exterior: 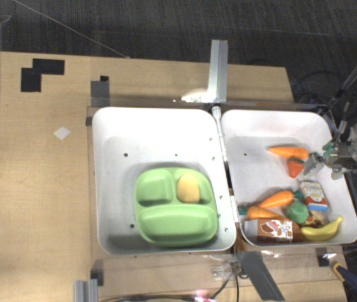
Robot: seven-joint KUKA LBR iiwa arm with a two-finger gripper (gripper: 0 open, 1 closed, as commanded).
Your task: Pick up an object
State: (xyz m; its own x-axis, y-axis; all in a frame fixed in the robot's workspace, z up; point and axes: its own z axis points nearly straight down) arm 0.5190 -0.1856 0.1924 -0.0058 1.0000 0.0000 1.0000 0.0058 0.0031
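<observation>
Gripper (pixel 317 163) near right bin's (pixel 254 131) right edge, fingers spread, just beside red pepper (pixel 296 167), pinching nothing. Yellow fruit (pixel 188 188) on green tray (pixel 175 222), left bin (pixel 122 137).

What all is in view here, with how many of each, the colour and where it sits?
bins: two, white, side by side on the bench
divided plate: one, green, in the left bin
round yellow item: one, in the plate's upper right compartment
carrots: three, orange, right bin; one upper, two lower
small red item: one, under the upper carrot
banana: one, yellow, right bin's lower right corner
carton: one, brown, along the right bin's lower edge
small box: one, white with red and blue, right side
green item: one, among the lower pile
end effector: one, grey, over the right bin's right side
</observation>
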